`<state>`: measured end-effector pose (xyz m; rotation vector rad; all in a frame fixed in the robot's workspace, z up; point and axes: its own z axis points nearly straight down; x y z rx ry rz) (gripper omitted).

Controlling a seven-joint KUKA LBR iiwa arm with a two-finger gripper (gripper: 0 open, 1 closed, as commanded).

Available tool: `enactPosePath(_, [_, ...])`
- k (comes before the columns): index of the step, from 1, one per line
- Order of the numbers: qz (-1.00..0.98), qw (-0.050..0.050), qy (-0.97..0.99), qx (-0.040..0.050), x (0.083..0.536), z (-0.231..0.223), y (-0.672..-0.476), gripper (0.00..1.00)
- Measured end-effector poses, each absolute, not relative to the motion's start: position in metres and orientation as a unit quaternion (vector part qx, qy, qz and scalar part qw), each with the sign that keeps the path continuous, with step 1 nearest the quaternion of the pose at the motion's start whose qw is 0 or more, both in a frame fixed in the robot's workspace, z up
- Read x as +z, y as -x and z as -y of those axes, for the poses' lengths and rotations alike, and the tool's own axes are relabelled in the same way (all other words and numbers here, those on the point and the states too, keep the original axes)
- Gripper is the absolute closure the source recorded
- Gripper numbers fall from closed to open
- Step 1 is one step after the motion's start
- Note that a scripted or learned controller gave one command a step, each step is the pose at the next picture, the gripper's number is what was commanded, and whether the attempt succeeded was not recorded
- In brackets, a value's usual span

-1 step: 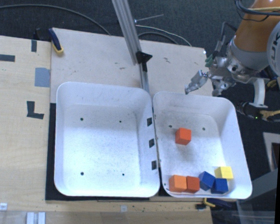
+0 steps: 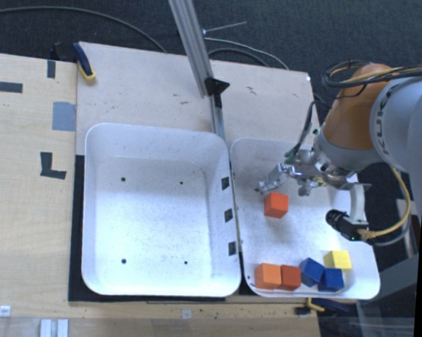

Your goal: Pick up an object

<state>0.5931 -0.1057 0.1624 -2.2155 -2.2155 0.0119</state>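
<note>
Orange block point(image 2: 276, 205) just below end effector point(image 2: 274, 182)

Pale wooden surface point(image 2: 20, 185) is sitting on dark carpeted floor point(image 2: 79, 1), grey tape patches point(image 2: 64, 115) marking its left side. Black cables point(image 2: 56, 12) are trailing across the floor; an aluminium rail point(image 2: 189, 28) is slanting overhead.

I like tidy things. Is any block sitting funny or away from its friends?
One orange block sits alone in the middle of the right bin, just under the gripper. The other blocks huddle along the bin's near edge. Nothing looks spilled or broken.
</note>
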Motion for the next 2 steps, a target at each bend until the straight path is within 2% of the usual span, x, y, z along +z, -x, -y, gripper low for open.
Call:
enactPosePath(1, [0.708,-0.002,0.707,0.001,0.091,0.101,-0.583,0.0])
enactPosePath(2, [0.708,0.001,0.706,0.0008,0.102,0.099,-0.582,1.0])
